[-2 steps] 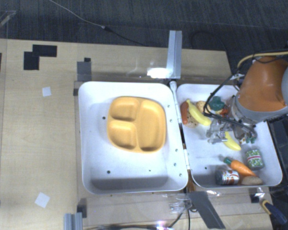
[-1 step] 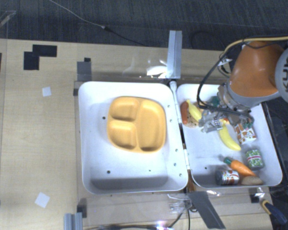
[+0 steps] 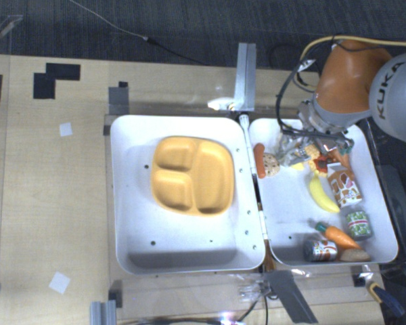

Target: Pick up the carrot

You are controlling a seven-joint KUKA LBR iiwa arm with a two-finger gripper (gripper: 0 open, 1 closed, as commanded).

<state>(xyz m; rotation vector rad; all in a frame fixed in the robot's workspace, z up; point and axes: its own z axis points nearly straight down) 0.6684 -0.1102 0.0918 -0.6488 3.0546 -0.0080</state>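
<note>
The carrot (image 3: pixel 341 235) is orange with a green stub at its left end. It lies at the near right of the right bin (image 3: pixel 291 208), resting between two cans. My gripper (image 3: pixel 303 149) hangs over the far end of that bin, well behind the carrot, above a cluster of small packets. The orange wrist band (image 3: pixel 348 76) sits above it and hides part of that corner.
Around the carrot lie a green-topped can (image 3: pixel 358 224), a dark can (image 3: pixel 321 250) and a brown lump (image 3: pixel 355 254). A banana (image 3: pixel 321 193), a carton (image 3: pixel 344 185), a sausage (image 3: pixel 259 160) and a cookie (image 3: pixel 271 165) lie further back. The left bin (image 3: pixel 132 242) holds a yellow divided plate (image 3: pixel 193 175).
</note>
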